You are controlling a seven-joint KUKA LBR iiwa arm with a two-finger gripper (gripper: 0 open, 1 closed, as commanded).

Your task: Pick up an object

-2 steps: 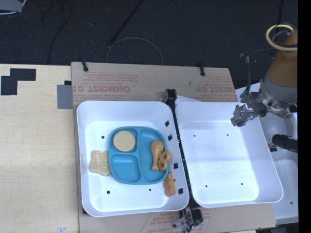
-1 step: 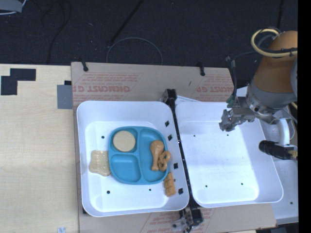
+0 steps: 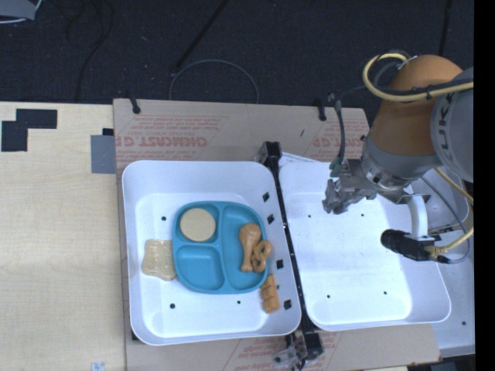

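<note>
Two shallow white bins are sitting side by side on the bench (image 3: pixel 62 230), on a cardboard sheet (image 3: pixel 232 134). The left bin (image 3: pixel 147 184) is holding a blue divided tray (image 3: pixel 203 270). A round tan disc (image 3: pixel 197 224) is lying in the tray's upper-left compartment. A tan, bone-like piece (image 3: pixel 249 246) is lying in the right compartment, with a pretzel-shaped piece (image 3: pixel 263 253) touching it on its right side. A pale, cracker-like piece (image 3: pixel 158 259) is resting on the bin floor, against the tray's left edge. A small orange-brown piece (image 3: pixel 269 294) is lying on the bin floor just below the tray's lower-right corner, near the divider between the bins.

The arm is reaching in from the right, its orange band (image 3: pixel 418 103) sitting above the wrist. The end effector (image 3: pixel 338 199) is hanging over the upper-left part of the right bin (image 3: pixel 371 300), apart from every object in the left bin. Finger spacing: cannot tell from this angle; nothing is visible between them. A black cable fitting (image 3: pixel 406 243) is hanging over the right bin's right side.
</note>
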